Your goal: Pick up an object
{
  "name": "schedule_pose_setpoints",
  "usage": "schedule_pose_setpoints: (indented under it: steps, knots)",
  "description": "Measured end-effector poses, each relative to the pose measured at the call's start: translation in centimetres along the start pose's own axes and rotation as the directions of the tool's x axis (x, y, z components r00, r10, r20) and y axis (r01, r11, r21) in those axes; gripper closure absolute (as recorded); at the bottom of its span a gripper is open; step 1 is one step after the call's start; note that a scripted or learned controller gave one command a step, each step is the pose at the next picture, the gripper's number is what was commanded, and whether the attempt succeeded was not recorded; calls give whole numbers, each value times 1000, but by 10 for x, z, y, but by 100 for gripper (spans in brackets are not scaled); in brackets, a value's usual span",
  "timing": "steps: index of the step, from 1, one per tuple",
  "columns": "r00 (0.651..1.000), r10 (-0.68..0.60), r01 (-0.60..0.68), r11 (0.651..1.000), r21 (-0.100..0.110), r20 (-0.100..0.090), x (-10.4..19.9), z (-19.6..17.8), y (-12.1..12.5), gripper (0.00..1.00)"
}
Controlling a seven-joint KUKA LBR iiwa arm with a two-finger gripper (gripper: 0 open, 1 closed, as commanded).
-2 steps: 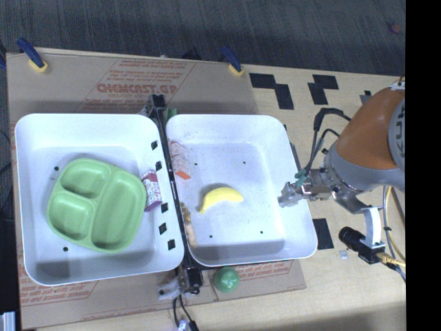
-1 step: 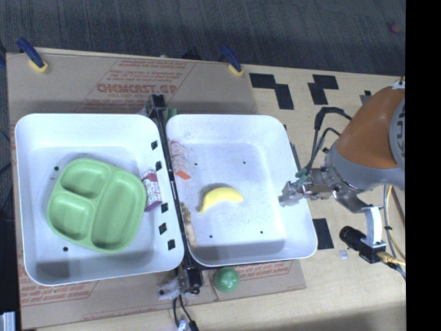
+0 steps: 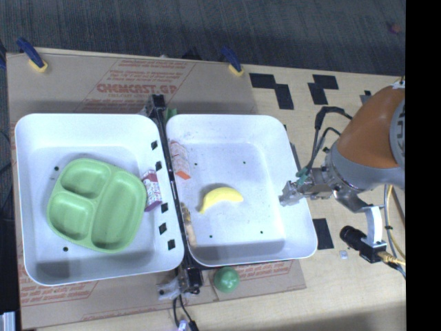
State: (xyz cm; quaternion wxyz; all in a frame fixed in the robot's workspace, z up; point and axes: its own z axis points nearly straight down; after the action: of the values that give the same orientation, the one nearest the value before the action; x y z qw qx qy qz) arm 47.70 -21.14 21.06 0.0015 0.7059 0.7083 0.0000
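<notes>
A yellow banana (image 3: 220, 198) lies near the middle of the right bin (image 3: 275, 133). A green three-part plate (image 3: 96, 203) rests in the left bin (image 3: 41, 133), with a small purple-and-white packet (image 3: 152, 189) at its right edge. A small orange piece (image 3: 182, 175) and a white wrapper (image 3: 179, 156) lie by the right bin's left wall. My gripper (image 3: 292, 193) hangs over the right bin's right rim, right of the banana and apart from it. Nothing shows between its fingers.
A green ball (image 3: 225, 278) sits on the cardboard just below the right bin. A black divider strip (image 3: 165, 178) runs between the bins. Blue clamps (image 3: 32, 54) hold the cardboard at the back. The arm's orange band (image 3: 375, 126) stands right of the bins.
</notes>
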Motion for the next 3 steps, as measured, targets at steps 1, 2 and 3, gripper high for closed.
schedule_pose_setpoints:
  steps: [1,2,3]
  knots:
    - [1000,0,0,1000,1,0,0,1,0,100]
    - [1000,0,0,1000,-1,1,0,-1,0,100]
    - [1000,0,0,1000,0,1,0,0,0,100]
